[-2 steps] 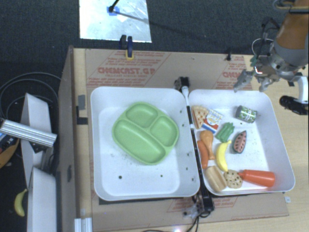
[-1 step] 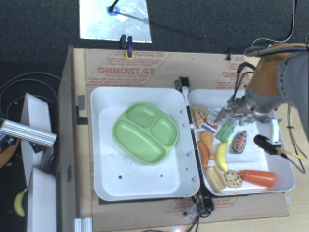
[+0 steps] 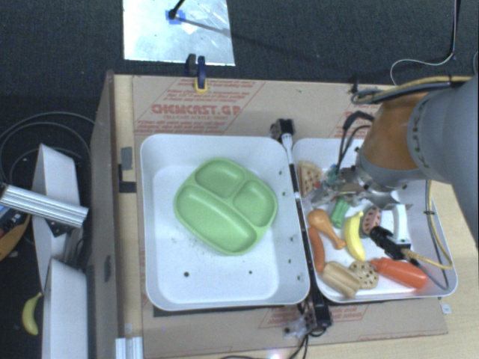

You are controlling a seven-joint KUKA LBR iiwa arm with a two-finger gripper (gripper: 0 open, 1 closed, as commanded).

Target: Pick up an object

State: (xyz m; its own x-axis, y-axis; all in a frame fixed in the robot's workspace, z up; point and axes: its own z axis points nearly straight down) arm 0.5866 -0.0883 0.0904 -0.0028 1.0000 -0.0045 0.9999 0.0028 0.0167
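My gripper point(image 3: 328, 191) is low over the far left part of the right bin point(image 3: 441, 254), among the toy foods. Just left of it lies a tan waffle-patterned wedge point(image 3: 308, 176). Just below it are a green piece point(image 3: 340, 212) and an orange drumstick point(image 3: 323, 223). A yellow banana point(image 3: 353, 235), a small pink piece point(image 3: 371, 219), a red-orange carrot point(image 3: 401, 272), a bread roll point(image 3: 337, 277), a brown cookie point(image 3: 366, 274) and an orange sausage point(image 3: 318, 253) fill the near part of the bin. The grey arm point(image 3: 430, 137) hides the bin's far right.
The left bin point(image 3: 217, 279) holds a green divided plate point(image 3: 226, 206). A black-tipped divider point(image 3: 296, 193) runs between the bins. The bench's cardboard top point(image 3: 224, 103) stretches behind them.
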